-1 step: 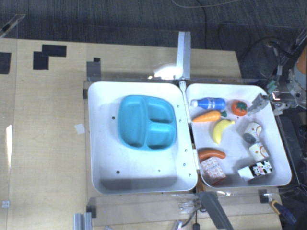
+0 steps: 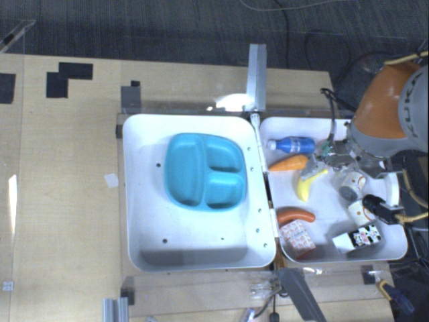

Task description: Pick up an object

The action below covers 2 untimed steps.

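Pale wooden desk (image 2: 60, 200) at nine o'clock. Left shallow white bin (image 2: 144, 247) holding a light-blue three-compartment plastic tray (image 2: 204, 170) near centre. Right shallow white bin (image 2: 395, 243) at three o'clock, crowded: blue-and-white plastic bottle (image 2: 291, 144) lying at twelve o'clock of that bin, orange carrot-shaped toy (image 2: 289, 164) just below, yellow banana-shaped toy (image 2: 305, 183) beside, red sausage-shaped toy (image 2: 295, 215) and red-and-white patterned packet (image 2: 297, 239) toward seven o'clock, small black-and-white box (image 2: 358, 239) at five o'clock. Grey arm with orange band (image 2: 389, 106) entering from two o'clock. Tool (image 2: 328, 158) low over the banana's upper end; opening not discernible, nothing visibly gripped.
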Motion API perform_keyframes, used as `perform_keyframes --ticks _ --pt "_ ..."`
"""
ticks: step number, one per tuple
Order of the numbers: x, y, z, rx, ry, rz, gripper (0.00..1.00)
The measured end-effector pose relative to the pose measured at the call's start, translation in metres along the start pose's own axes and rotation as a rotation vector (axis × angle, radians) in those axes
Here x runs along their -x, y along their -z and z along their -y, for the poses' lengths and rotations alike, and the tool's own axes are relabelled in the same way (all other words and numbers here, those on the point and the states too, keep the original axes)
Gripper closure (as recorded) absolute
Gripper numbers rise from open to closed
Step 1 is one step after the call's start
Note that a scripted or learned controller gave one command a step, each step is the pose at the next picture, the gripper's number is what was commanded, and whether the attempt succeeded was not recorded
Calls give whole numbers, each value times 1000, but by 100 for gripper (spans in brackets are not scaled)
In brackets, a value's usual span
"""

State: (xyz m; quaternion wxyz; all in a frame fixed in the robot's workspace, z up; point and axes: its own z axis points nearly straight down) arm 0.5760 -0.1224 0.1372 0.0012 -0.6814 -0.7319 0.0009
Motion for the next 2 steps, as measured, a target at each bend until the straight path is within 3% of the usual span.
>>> perform_keyframes --ticks 1,2 --pt "-32 -48 6 13 19 4 0" --pt "-65 46 -47 3 9 1 0"
